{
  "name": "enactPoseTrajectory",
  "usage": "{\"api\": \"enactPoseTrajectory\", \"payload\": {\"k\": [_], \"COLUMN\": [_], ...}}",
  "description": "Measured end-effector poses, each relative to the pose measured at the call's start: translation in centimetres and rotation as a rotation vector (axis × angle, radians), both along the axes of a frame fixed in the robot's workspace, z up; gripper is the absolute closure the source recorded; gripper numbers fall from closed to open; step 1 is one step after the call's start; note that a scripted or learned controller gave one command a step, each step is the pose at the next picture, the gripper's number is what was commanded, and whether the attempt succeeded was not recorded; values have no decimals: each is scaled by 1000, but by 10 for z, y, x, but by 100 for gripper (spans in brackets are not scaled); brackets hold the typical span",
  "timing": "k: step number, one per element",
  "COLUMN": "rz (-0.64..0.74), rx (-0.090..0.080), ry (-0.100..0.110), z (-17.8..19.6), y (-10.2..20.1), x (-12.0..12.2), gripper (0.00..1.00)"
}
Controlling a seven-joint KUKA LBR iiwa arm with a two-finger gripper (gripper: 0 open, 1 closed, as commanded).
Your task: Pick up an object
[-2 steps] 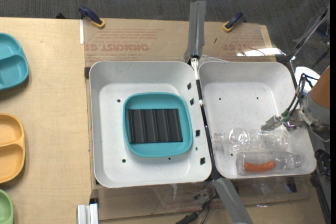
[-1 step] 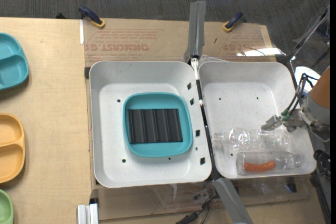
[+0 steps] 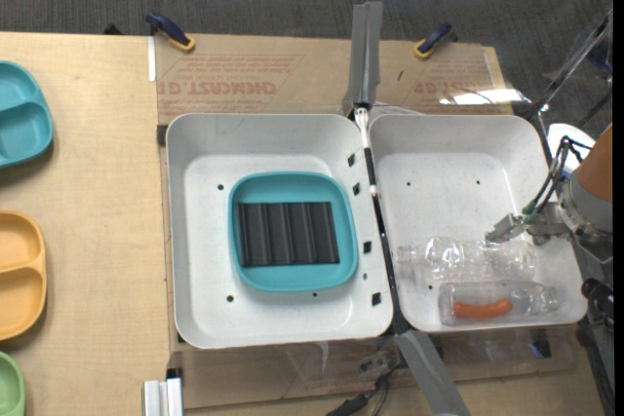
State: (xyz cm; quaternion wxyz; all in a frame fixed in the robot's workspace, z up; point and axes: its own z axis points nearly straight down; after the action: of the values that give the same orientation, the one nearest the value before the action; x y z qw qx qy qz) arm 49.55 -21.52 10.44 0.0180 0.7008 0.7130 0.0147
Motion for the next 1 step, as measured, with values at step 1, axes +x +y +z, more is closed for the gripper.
{"api": "enactPoseTrajectory", "payload": {"k": [1], "rz": [2], "rx": [0], "ry": [0], "z": [0], "y": [0], "x": [0], "gripper": [0]}}
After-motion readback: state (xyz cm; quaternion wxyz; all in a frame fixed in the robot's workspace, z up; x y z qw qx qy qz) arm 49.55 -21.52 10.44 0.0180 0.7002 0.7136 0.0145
